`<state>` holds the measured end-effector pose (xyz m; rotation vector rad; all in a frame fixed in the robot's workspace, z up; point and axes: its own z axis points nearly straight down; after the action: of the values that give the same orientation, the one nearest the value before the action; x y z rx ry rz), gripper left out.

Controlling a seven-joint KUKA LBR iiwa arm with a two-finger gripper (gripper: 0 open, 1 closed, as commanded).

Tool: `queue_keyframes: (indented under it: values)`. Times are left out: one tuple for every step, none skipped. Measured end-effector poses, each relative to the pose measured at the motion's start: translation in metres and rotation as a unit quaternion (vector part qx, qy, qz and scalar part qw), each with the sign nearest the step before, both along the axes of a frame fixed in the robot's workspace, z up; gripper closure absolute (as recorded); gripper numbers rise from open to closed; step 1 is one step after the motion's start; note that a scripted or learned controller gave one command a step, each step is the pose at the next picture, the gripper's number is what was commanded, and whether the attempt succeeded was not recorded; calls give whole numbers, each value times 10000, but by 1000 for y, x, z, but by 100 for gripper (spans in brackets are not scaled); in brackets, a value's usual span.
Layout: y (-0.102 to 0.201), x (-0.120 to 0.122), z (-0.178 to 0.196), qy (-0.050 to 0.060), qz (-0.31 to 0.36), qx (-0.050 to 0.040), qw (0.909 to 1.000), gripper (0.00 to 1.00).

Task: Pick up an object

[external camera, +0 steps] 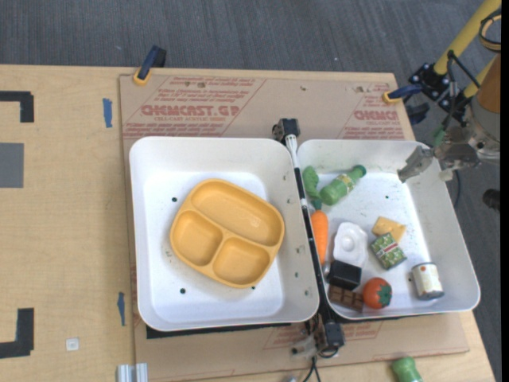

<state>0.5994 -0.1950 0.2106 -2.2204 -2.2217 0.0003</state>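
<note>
Here we hover our gripper (425,161), seemingly open, empty; bottle (342,185) lies just left, long axis pointing toward us.

We are reading red print on the cardboard sheet (238,94) lying under the two bins: at about eleven o'clock from the left bin (151,213), a line in large letters is showing as "CHEMCAST", followed by characters that look like "GP", with smaller red lines above and below that are too fine for us to make out. At about twelve o'clock from the right bin (453,237), the same red word is appearing again, cut off by the bin's rim
</note>
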Motion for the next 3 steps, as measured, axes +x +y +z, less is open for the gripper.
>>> queue_keyframes:
  values:
    - [4,-41,-122,-10,627,10,9980,0]
    - [19,-83,-125,-8,1152,1,9933,0]
    - [19,-82,-115,-19,1150,1,9934,100]
